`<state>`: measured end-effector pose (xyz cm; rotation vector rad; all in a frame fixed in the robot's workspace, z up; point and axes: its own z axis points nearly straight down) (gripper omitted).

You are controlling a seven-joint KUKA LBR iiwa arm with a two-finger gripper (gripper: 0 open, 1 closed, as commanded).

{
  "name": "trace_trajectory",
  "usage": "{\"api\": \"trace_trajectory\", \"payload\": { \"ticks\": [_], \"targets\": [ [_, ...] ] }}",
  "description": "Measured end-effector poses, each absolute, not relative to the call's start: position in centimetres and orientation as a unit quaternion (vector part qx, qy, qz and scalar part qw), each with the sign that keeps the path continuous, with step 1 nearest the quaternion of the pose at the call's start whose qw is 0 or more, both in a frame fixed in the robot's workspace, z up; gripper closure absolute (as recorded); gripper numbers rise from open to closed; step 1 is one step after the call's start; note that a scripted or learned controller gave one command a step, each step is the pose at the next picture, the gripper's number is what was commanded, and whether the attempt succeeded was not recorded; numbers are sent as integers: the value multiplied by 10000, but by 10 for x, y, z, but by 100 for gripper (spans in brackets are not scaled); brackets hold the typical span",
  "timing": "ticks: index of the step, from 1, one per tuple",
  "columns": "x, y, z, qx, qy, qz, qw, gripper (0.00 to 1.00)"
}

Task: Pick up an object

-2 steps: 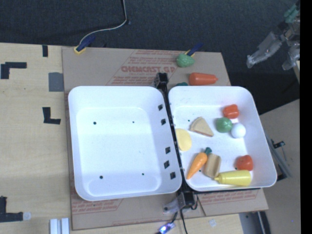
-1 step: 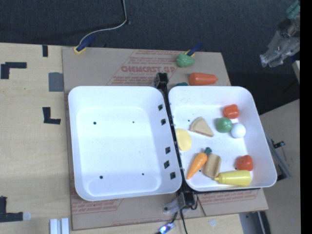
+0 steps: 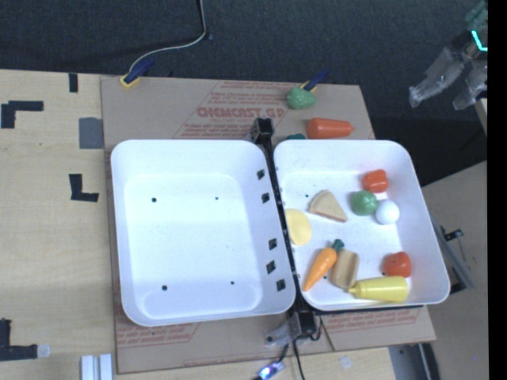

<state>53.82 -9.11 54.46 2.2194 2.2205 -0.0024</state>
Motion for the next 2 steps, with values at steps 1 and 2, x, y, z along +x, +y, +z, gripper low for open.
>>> {"api": "trace_trajectory", "payload": {
  "ticks": [1,2],
  "targets": [
    [539,-91,555,7068,7074,-8,19,100],
    [503,-147,534,7090,7052,-12,-6,100]
  ]
}}
